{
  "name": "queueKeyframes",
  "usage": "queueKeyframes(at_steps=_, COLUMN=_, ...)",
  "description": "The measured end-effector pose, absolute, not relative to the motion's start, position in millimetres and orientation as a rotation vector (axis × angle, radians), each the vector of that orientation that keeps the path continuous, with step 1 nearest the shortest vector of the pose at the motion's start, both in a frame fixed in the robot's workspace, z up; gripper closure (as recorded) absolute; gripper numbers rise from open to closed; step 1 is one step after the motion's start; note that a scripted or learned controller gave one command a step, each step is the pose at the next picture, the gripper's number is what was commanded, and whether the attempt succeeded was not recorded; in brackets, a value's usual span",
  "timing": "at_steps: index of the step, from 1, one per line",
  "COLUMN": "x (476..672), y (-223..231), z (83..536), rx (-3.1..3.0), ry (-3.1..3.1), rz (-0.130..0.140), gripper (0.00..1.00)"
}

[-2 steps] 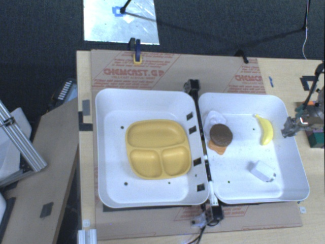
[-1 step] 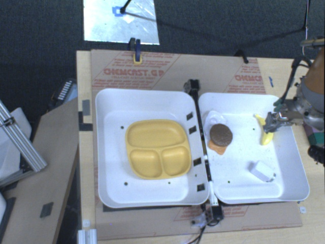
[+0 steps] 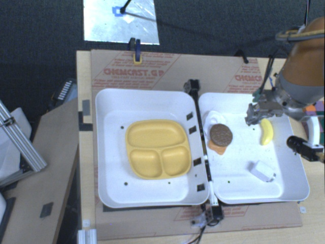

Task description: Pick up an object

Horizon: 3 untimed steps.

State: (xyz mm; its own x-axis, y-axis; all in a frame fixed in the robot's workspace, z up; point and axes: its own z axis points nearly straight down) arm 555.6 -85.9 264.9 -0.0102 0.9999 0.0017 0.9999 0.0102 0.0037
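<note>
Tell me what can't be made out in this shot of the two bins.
- Gripper: dark and small in the camera view, so its grip state is unreadable.
- White object: partly covered by the brown round piece.
- Orange piece: mostly hidden under that same round piece.

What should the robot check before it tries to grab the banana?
1. Banana lies in the right bin, nothing on top of it: ok.
2. Gripper is above the right bin, just left of the banana's top end: ok.
3. Gripper is lined up straight over the banana: not ok, it sits off to one side.
4. Brown cookie is apart from the banana: ok.
5. Grey block is apart from the banana: ok.
6. How high the gripper is: cannot tell.
</note>
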Motion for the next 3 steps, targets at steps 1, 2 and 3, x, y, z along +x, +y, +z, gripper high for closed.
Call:
queueKeyframes(at_steps=1, x=567.7, y=-26.6, z=251.5, rx=2.21, ry=2.233, rz=0.003, gripper=1.0)
queueKeyframes(at_steps=2, x=582.4, y=26.8, z=235.8, rx=2.211, ry=2.233, rz=0.003, gripper=1.0)
queueKeyframes(at_steps=3, x=593.0, y=85.3, z=241.3, rx=2.21, ry=2.232, rz=0.006, gripper=1.0)
